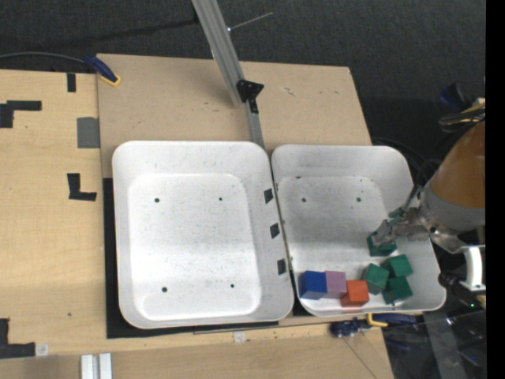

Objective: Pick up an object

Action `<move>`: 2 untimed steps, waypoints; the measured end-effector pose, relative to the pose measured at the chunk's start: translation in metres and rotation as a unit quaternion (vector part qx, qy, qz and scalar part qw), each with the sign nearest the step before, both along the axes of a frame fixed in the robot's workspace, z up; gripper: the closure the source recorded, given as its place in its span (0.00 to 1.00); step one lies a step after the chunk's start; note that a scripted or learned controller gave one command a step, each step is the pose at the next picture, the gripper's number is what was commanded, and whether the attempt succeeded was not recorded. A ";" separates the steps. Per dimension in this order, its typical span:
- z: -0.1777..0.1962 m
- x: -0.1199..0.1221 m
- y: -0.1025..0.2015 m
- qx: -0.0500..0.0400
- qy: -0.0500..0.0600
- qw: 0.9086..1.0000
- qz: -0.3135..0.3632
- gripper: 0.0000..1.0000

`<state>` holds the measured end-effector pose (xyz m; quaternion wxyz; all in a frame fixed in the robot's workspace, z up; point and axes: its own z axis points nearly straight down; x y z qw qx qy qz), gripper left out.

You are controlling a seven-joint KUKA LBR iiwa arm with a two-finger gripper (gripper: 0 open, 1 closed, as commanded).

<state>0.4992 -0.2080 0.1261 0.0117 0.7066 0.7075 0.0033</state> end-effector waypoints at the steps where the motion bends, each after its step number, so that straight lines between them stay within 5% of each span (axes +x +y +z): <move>1: 0.058 -0.007 -0.001 0.005 0.009 1.000 0.000 1.00; 2: 0.109 -0.006 -0.001 0.005 0.008 1.000 0.000 1.00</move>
